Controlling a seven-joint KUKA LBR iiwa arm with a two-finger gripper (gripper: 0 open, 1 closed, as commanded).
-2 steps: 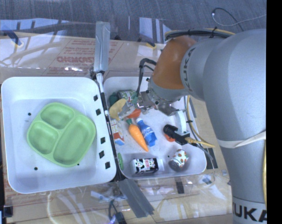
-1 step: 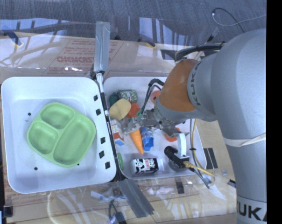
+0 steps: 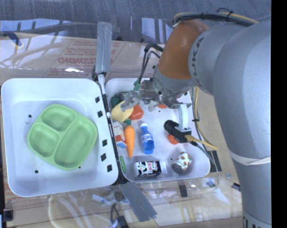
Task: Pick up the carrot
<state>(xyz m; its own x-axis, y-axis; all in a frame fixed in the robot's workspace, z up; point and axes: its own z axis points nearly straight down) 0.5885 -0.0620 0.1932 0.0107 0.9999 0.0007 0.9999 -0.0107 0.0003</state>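
- Gripper (image 3: 134, 100) at frame centre, over upper left of right bin (image 3: 200, 171); can't tell its state.
- Carrot (image 3: 129, 140) just below gripper, lying free, beside blue bottle (image 3: 147, 138).
- Green tray (image 3: 62, 136) in left bin (image 3: 10, 175).

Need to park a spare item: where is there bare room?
Free: white floor of the left bin around the green three-compartment plate. Crowded: the right bin, packed with the orange carrot, blue bottle and others.

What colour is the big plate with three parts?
Light green. The plate sits in the left bin, plain in the camera view.
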